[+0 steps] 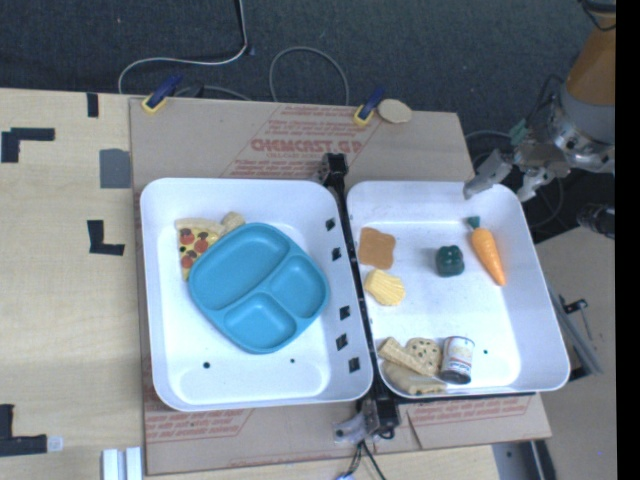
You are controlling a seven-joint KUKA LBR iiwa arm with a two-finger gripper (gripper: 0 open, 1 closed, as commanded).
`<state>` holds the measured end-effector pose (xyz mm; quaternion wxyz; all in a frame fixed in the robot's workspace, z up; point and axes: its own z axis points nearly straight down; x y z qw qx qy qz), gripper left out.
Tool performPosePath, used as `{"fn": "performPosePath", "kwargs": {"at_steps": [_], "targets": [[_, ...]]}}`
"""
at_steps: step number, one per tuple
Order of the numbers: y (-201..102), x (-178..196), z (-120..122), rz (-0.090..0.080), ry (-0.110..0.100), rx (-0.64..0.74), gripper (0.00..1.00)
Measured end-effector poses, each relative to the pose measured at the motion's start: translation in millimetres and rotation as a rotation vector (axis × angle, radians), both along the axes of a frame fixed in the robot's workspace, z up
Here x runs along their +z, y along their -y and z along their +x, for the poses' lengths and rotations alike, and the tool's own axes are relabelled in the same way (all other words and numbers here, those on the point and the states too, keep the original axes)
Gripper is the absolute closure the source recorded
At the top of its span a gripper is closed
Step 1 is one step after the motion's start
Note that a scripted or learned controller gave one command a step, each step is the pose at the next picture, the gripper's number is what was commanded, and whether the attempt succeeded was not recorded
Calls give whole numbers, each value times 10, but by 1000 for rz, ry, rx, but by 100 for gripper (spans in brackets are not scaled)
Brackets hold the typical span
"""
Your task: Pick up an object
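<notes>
**Figure: Approach phase of a single-object pick from the right bin**

We see the gripper (497,176) poised at the 1 o'clock corner of the right bin (536,308), above the rim and apart from every object; whether its jaws stand apart or together we cannot tell from this slant. No object is in its grasp. We judge the carrot (488,254) the natural target: it lies nearest the tool, toward 5 o'clock of it, close to the bin's 3 o'clock wall. A good pick, in our judgement, calls for descending over the carrot's thick middle and closing across its short axis, since its tapered shape may slip out lengthwise. The wall beside it leaves little room for the outer finger.

The small green object (450,260) sits near the carrot at its 9 o'clock and could be nudged. Farther toward the bin's centre divide lie a brown slice (377,248) and a yellow piece (386,288); at 6 o'clock a can (458,359) rests against the crackers (410,356). The left bin (160,298) bears a blue tray (259,286) and a pizza slice (194,238), well apart from the work.
</notes>
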<state>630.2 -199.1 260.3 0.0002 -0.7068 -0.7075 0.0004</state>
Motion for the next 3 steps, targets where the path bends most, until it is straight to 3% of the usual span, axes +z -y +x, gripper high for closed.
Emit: {"fn": "performPosePath", "kwargs": {"at_steps": [1,2,3], "targets": [[251,-1231,-110,2,-13,-3,0],[143,-1591,399,0,2,3,0],[245,-1738,76,-2,7,0,0]]}}
